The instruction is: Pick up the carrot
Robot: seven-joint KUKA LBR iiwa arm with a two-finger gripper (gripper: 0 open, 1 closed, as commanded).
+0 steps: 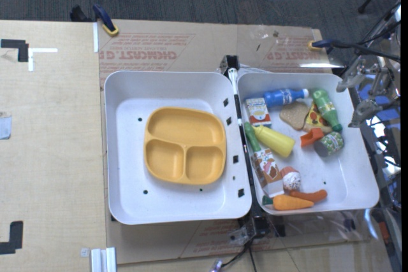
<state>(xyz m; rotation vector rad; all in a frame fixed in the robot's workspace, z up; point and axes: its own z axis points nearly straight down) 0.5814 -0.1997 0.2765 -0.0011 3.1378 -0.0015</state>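
Carrot is seen lying flat at the near edge of the right bin, touching a sausage and just beside a carton. Gripper is held at the bin's far right; its state cannot be told. Neighbours could be pinched instead.

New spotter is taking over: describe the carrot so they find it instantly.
Look in the right bin, along its near edge. The carrot lies flat there, orange with a green tip, longer and paler than the small hot dog touching it.
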